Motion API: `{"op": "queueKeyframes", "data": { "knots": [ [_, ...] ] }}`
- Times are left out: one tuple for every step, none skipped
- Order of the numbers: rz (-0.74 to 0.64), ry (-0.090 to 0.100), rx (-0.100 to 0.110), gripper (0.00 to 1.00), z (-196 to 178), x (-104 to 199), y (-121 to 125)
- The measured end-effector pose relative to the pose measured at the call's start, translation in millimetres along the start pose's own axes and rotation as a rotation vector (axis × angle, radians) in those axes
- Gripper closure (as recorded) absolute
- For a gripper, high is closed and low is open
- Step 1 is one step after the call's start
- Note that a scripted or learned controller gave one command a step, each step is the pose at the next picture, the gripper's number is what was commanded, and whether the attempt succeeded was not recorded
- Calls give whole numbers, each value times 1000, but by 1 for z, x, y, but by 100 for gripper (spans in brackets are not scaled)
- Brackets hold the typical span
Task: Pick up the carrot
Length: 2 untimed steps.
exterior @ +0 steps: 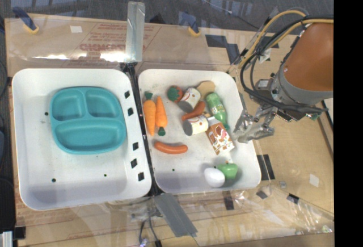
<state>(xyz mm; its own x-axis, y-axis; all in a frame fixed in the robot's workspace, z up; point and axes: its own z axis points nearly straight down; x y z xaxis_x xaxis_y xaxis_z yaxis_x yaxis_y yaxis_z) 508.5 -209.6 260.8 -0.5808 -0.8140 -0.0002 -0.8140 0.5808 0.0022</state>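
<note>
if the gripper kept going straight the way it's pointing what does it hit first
It points down and left from outside the right bin. Probably the gripper meets that bin's right wall first, then the small carton; its height is unclear.

Carrot lies at the right bin's left wall; gripper hovers over its right rim, apart from it

Faint red print is seen on the flat brown cardboard sheet behind the bins, too washed out to be read. Patterned labels on the small packets stay illegible.
</note>
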Motion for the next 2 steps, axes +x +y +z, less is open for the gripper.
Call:
{"op": "queueKeyframes", "data": {
  "knots": [
    [-213, -2, 9, 100, -133, -56, -77],
    [-568, 0, -3, 100, -32, -10, -14]
  ]
}}
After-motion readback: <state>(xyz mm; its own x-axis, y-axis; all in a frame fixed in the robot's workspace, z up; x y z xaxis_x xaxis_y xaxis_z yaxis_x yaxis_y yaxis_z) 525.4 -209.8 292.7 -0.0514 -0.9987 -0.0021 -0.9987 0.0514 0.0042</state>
